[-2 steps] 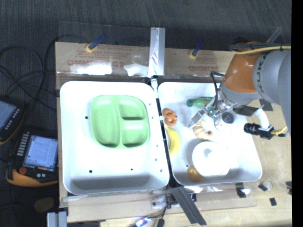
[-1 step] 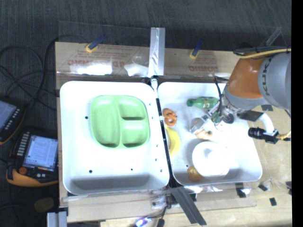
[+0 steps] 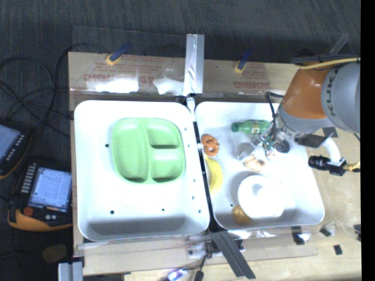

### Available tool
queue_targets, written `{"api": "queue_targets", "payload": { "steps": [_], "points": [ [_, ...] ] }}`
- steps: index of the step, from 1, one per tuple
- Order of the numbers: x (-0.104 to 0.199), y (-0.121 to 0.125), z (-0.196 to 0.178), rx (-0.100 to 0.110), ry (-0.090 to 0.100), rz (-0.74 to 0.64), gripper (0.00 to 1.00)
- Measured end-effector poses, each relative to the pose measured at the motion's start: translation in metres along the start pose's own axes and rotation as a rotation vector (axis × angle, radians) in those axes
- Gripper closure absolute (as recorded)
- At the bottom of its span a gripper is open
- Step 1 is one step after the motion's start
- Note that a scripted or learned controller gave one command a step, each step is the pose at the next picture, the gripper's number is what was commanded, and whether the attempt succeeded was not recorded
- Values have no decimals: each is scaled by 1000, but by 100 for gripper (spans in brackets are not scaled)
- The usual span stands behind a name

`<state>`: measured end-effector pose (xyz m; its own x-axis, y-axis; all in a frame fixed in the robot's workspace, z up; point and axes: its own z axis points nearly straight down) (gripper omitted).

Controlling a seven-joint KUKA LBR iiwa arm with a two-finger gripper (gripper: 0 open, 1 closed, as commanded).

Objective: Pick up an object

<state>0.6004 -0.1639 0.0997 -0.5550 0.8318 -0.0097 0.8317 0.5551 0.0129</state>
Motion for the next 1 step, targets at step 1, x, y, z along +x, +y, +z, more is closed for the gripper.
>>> {"api": "queue_targets", "payload": {
  "steps": [1],
  "points": [
    [76, 74, -84, 12, 10, -30, 100]
  ]
}}
